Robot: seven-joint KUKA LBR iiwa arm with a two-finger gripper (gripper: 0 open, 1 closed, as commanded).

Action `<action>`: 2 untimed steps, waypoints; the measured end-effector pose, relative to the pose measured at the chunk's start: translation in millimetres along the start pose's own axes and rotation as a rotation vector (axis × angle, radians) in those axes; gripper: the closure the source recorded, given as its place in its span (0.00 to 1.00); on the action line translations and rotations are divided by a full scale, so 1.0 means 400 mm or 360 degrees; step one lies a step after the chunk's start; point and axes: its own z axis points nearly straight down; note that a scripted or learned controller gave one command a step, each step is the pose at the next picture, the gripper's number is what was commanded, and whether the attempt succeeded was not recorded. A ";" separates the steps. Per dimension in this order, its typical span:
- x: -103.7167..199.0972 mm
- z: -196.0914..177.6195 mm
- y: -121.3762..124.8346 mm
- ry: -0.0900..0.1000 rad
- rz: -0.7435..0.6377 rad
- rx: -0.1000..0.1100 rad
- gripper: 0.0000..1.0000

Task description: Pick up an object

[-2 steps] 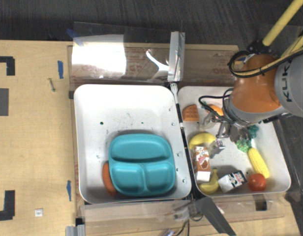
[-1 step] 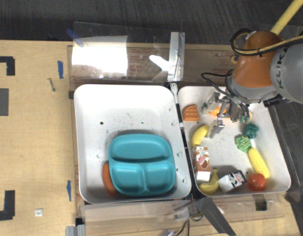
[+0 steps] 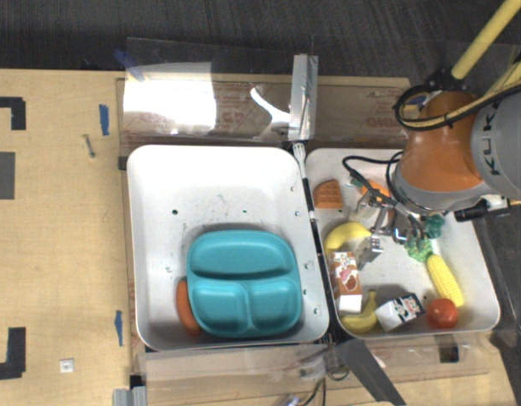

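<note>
A: The pincer (image 3: 381,237) hangs low in the right bin (image 3: 485,307), at the frame's centre right, under the arm's orange band (image 3: 436,152). Whether it is apart or together cannot be told from this slant; nothing shows clamped in it

B: And which thing is it closest to?

A: The lemon (image 3: 345,237), a yellow lump touching or just beside it on its left. Just below lies a brown-and-white snack packet (image 3: 346,275), its long axis running up and down the frame, and below that a banana (image 3: 359,318) curled along the bin's lower wall

B: So the coming move would likely be a short one, leftward and down?

A: That seems a fair judgement. The corn cob (image 3: 444,279) lies lower right of it, long axis slanting down to the right, with a green leafy piece (image 3: 423,245) in between; a small milk carton (image 3: 401,310) and a tomato (image 3: 442,313) sit near the lower edge, and an orange wedge-shaped piece (image 3: 328,194) sits at upper left

B: And the surroundings?

A: The left bin (image 3: 218,176) holds a teal divided tray (image 3: 244,282) over something orange (image 3: 186,304). Both bins rest on a pale wooden counter (image 3: 49,227); the right bin is crowded, so room for a grasp is tight
</note>
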 end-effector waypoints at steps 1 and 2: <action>-0.188 0.002 0.007 0.0061 -0.0221 -0.0002 0.00; -0.193 0.003 0.029 0.0003 -0.0064 0.0003 0.00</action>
